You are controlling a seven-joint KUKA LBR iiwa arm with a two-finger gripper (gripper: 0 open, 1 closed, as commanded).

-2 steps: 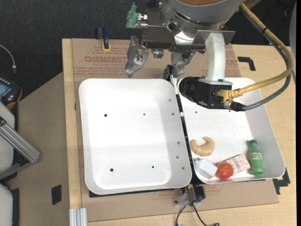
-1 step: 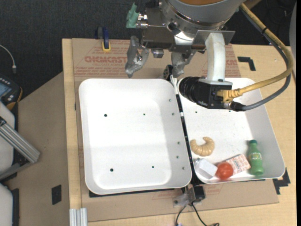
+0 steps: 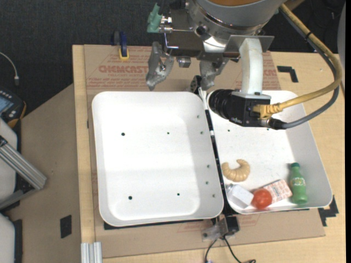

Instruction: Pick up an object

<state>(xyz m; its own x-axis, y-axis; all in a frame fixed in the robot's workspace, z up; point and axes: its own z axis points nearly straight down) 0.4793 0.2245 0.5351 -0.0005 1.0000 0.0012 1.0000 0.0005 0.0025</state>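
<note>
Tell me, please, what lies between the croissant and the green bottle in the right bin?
In the camera view, a red tomato and a white-and-red packet lie between the croissant and the green bottle, toward the right bin's near edge.

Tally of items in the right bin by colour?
Tan croissant: 1
Green bottle: 1
Red tomato: 1
White-and-red packet: 1
White piece, partly under the tomato: 1
Total: 5
</note>
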